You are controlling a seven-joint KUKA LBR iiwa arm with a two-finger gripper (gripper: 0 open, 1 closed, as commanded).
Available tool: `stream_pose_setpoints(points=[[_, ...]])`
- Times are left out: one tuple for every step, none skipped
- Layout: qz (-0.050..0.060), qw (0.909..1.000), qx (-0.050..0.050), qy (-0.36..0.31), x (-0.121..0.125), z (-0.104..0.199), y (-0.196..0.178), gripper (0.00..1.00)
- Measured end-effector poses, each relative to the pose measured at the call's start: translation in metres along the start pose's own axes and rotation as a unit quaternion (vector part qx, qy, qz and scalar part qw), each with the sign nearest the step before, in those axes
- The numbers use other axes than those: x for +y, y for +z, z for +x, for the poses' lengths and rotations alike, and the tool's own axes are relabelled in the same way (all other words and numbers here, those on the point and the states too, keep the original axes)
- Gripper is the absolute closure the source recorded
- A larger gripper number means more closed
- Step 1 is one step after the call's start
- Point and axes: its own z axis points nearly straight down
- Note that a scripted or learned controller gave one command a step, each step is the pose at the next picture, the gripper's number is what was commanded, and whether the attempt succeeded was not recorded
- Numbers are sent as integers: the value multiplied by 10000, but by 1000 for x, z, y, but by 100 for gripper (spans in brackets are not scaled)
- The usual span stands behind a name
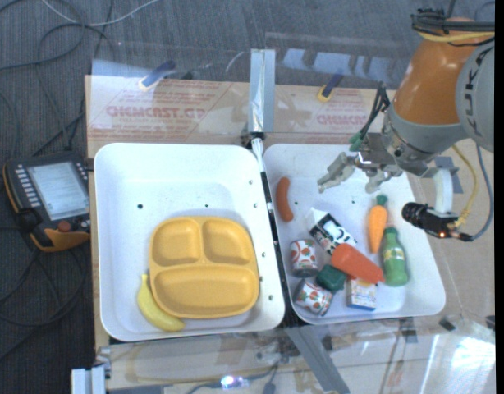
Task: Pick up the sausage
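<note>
The gripper hangs over the back part of the right bin, its two fingers spread apart with nothing between them; one finger points toward the bin's left side, the other sits nearer the wrist. Behind it rises the arm with its orange band, coming in from the right.

The sausage lies well to the left of the gripper, on the bin floor close beside the left wall, its length running front to back. Just in front of the gripper a carrot lies with its green top toward the fingers, and a green bottle lies next to it. Nearer the middle are a black-and-white carton, an orange-red wedge-shaped item, which may be a toy food, and two small printed cans.

The left bin holds a yellow divided plate, with a banana touching its front left edge.
</note>
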Motion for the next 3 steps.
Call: stream_pose_setpoints(points=[[-1, 10000, -12, -79, 57, 35, 60, 0], [-23, 9984, -5, -571, 75, 6, 148, 0], [-18, 9984, 7, -570, 75, 6, 140, 100]])
